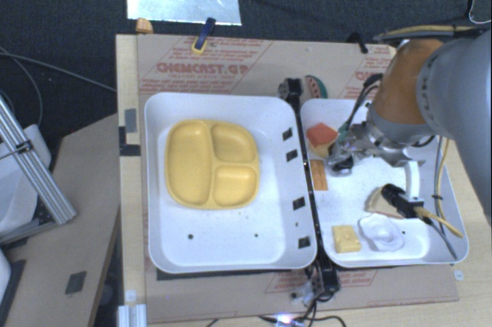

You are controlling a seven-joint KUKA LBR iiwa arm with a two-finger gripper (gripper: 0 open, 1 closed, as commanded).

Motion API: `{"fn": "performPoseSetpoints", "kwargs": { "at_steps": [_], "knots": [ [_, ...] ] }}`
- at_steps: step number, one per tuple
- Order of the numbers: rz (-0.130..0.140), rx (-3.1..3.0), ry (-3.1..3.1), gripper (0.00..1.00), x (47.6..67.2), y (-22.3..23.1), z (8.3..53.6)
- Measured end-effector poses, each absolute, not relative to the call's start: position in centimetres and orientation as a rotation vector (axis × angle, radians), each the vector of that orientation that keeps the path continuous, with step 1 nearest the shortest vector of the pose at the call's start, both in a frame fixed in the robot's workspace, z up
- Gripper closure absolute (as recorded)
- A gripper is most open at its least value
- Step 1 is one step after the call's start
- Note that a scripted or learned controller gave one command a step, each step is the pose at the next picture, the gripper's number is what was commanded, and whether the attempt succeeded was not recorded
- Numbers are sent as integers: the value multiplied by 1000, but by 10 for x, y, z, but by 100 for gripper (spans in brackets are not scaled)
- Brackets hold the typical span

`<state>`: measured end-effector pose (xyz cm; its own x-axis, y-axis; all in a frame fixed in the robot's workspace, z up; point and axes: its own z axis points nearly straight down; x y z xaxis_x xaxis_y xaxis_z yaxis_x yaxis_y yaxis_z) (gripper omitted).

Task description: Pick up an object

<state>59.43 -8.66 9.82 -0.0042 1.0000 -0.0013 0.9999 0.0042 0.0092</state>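
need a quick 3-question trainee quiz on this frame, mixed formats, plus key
1. True or false: the yellow three-compartment plastic tray lies in the left white bin of the view.
2. The hand is above: A. the left white bin; B. the right white bin; C. the bare bench.
3. What colour is the crumpled thing beside the pale yellow square block?

Key: 1 true; 2 B; 3 white.
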Motion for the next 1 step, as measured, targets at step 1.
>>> {"fn": "performPoseSetpoints", "kwargs": {
  "at_steps": [1],
  "knots": [
    [14,2206,2232,100,564,-15,190]
  ]
}}
